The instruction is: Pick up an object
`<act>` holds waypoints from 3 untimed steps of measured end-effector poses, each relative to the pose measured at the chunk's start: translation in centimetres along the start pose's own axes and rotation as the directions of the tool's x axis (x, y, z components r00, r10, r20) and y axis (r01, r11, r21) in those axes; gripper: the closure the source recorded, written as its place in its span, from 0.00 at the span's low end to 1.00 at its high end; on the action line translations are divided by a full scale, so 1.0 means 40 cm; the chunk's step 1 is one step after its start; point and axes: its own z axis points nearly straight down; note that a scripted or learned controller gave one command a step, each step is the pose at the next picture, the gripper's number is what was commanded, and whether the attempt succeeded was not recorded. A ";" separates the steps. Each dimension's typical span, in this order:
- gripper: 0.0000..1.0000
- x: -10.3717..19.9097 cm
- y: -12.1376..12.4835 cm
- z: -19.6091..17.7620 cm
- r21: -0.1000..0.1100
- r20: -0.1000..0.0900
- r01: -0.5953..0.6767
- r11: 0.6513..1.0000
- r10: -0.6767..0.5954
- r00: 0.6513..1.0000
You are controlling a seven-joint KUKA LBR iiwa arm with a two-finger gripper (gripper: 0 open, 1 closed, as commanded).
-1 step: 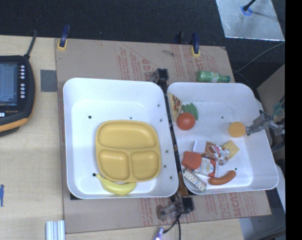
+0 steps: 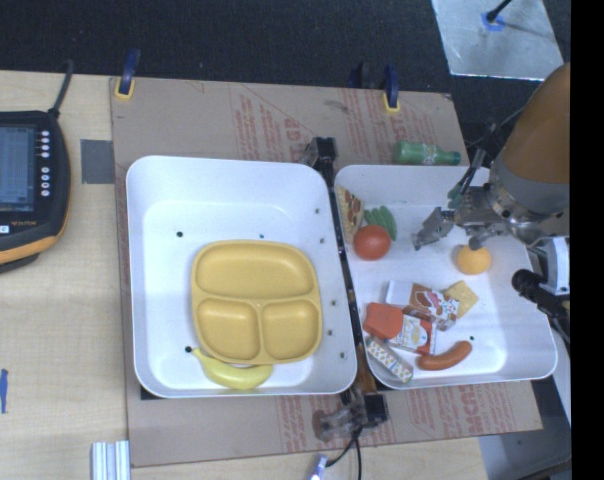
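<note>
**Arm poised over the right bin's clutter**

A light wooden bench carries a brown cardboard sheet (image 2: 282, 118), clipped at its far edge, and on it sit two shallow white bins side by side. The grey arm (image 2: 537, 138) reaches in from the right, and its gripper (image 2: 452, 223) hangs over the upper part of the right bin (image 2: 527, 363); whether it is spread or pressed together cannot be told, and nothing shows pinched in it.

Just beside the gripper, toward the near side, lies a small orange fruit (image 2: 472, 259). To its left a red tomato (image 2: 372, 241) rests near a green vegetable (image 2: 383, 218), close to the bin's left wall. Nearer the front edge sit a red block (image 2: 384, 320), a printed snack packet (image 2: 434, 306) and a sausage (image 2: 445, 356).

The left bin (image 2: 162, 268) holds a yellow divided tray (image 2: 255, 298), with a banana (image 2: 234, 372) touching its front edge. A green bottle (image 2: 427, 153) lies on the cardboard behind the right bin. Far left, a handheld control pendant (image 2: 17, 188) rests on the bench.
</note>
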 end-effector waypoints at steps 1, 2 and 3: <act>0.00 0.091 0.089 0.164 -0.004 0.001 -0.003 1.000 0.003 1.000; 0.00 0.105 0.193 0.200 -0.002 0.000 -0.003 1.000 0.003 1.000; 1.00 0.105 0.193 0.175 0.000 -0.001 0.000 1.000 0.000 1.000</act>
